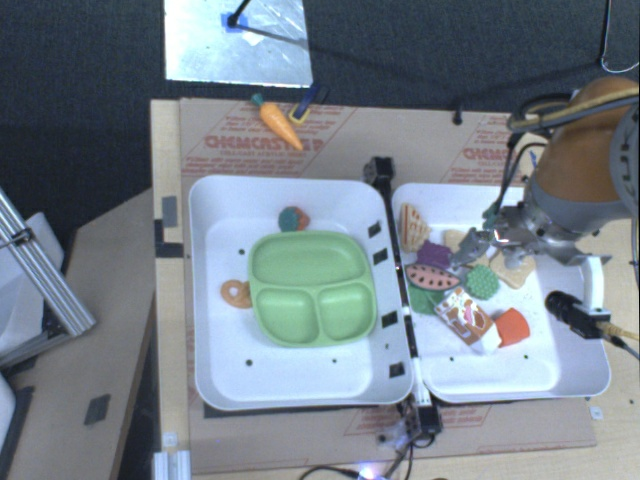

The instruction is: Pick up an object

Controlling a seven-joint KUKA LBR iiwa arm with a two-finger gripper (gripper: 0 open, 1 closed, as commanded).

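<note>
Dark carpet surrounded the desk (200, 408), which carried two white bins. From above, the end effector (478, 250) hung low over the right bin (520, 378); whether it was released or clenched, I could not tell. Toys crowded just left and below it: a purple piece (432, 254), a watermelon slice (434, 277), a green round (482, 282). A green tray (308, 286) sat in the left bin (215, 368).

Arm (590, 158) enters from right, orange band above wrist, gripper (470, 253) angled down-left
</note>
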